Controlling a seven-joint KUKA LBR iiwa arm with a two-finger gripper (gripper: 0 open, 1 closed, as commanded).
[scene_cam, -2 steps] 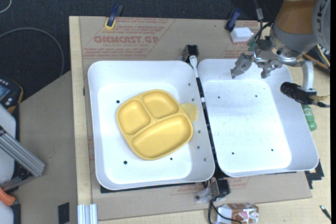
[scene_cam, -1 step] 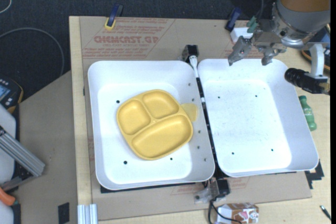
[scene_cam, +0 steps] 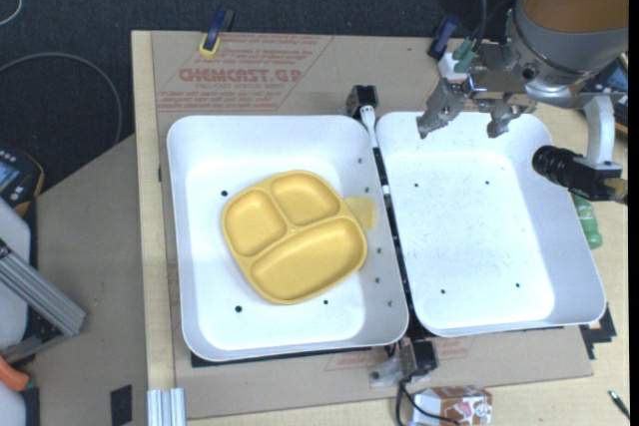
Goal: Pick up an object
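Note:
A yellow plate with three compartments (scene_cam: 293, 234) lies flat in the left white bin (scene_cam: 200, 150), right side up, its right edge near the bin's right wall. My gripper (scene_cam: 465, 121) hangs over the far edge of the right white bin (scene_cam: 559, 284), well to the right of and beyond the plate. Its two fingers (scene_cam: 433, 119) stand apart and nothing is between them.
The two bins sit side by side on a cardboard sheet (scene_cam: 250, 65) with red print. A green object (scene_cam: 589, 222) lies just outside the right bin's right wall. Black clamps (scene_cam: 361, 100) sit at the seam between the bins.

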